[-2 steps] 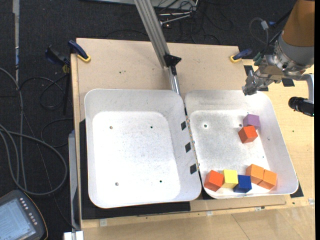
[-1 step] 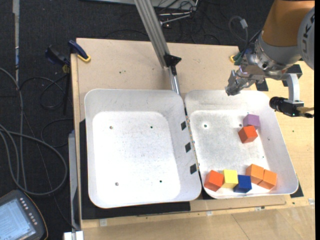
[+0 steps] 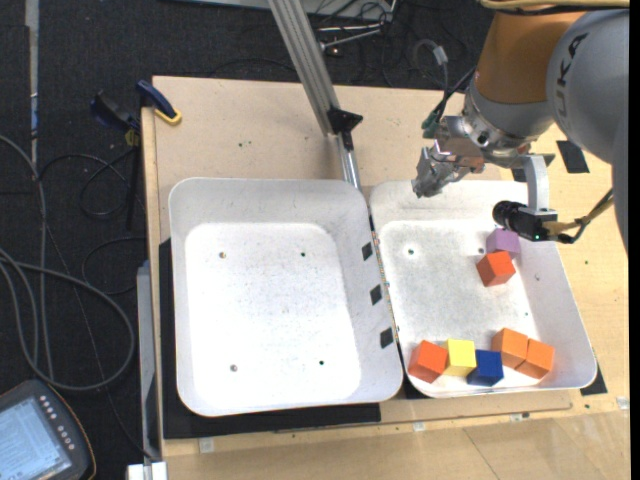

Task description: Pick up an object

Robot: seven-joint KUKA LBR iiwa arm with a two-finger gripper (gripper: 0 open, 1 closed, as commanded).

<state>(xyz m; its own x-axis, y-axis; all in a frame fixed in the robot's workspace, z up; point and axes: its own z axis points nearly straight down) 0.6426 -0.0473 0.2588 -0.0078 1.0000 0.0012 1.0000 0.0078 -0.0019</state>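
Your jaws, grip state unreadable, hang above the right bin's far-left corner; blocks line its near edge.

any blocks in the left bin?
No. The left bin shows bare white floor, while the blocks, such as the yellow block, all lie in the right bin.

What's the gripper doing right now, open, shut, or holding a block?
Gripper: above the back edge of the right bin, nothing visible between its fingers; open or shut cannot be told.
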